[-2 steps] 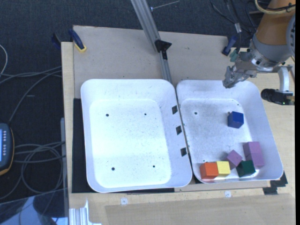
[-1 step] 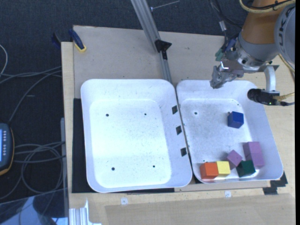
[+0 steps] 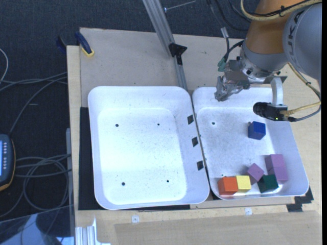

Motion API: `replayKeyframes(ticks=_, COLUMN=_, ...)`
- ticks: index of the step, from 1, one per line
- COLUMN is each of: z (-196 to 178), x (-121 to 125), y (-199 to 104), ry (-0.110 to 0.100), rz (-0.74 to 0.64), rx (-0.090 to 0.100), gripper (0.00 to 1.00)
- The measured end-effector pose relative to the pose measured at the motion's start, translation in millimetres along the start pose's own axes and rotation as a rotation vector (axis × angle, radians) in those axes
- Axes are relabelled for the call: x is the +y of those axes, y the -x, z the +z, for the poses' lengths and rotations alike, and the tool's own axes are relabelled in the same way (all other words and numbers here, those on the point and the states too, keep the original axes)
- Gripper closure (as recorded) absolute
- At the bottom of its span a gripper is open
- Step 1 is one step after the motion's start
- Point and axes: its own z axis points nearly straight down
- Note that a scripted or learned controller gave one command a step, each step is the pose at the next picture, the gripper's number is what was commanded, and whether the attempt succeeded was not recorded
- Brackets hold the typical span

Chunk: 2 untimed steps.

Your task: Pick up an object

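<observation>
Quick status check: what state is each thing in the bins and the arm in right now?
gripper: above the right bin's far edge, holding nothing visible
blue block: alone, mid-bin
orange block: touching yellow block
green block: near corner
two purple blocks: beside green
right bin: holds all blocks

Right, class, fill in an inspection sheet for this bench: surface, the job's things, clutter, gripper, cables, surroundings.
Surface: wooden bench bearing a left bin and a right bin, side by side.
Job's things: blue block mid right bin; orange block, yellow block, two purple blocks, green block clustered at its near corner.
Clutter: nothing seen.
Gripper: gripper over the right bin's far edge, holding nothing.
Cables: loops on the floor at left.
Surroundings: dark carpet.
</observation>
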Motion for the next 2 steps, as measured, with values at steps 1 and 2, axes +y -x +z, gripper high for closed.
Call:
replayKeyframes(ticks=1, z=8, x=-5, y=-50, ry=0.0, rz=0.0, rx=0.0, gripper=1.0)
replayKeyframes(ticks=2, z=-6, x=-17, y=-106, ry=0.003, rz=-0.002, rx=0.001, gripper=1.0)
